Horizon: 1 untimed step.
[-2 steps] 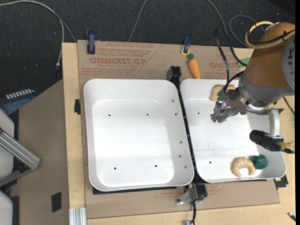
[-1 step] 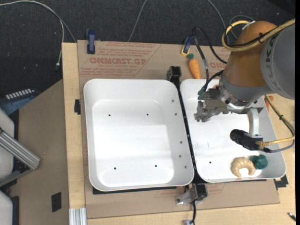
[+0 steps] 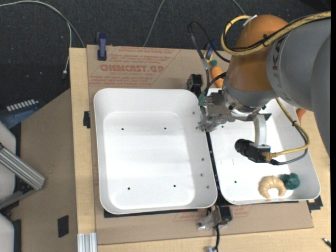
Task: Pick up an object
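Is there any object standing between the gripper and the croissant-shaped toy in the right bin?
Nothing visible blocks it. The gripper is at the right bin's upper left; the croissant-shaped toy lies near its front right corner, a teal object beside it on the far side.

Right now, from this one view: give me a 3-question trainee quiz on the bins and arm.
1. True or false: the croissant-shaped object lies in the left bin.
2. Which object touches the croissant-shaped object? A) teal object B) blue clamp C) black connector
3. Fill in: the gripper sits over the ___ between the two bins.

Key:
1. False; it lies in the right bin, near corner.
2. A
3. divide (the adjoining rims)
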Motion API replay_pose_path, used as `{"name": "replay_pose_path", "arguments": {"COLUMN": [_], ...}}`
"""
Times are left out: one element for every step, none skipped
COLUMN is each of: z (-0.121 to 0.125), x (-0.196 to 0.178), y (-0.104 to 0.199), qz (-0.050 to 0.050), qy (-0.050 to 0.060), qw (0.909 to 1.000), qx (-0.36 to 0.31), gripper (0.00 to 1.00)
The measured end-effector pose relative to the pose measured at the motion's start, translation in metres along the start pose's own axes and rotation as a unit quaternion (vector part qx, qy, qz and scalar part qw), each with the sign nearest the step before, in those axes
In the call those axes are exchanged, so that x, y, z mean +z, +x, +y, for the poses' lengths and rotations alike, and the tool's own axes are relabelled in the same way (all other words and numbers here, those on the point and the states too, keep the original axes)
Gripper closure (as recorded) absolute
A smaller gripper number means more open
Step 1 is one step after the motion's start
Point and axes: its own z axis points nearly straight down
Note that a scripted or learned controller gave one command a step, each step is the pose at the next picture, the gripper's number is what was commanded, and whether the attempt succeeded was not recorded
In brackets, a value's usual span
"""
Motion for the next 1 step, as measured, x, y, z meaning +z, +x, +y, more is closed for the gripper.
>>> {"name": "replay_pose_path", "arguments": {"z": [0.0181], "x": [0.0093], "y": [0.0451], "qz": [0.000], "qy": [0.000], "qw": [1.0000], "qx": [0.001], "gripper": [1.00]}}
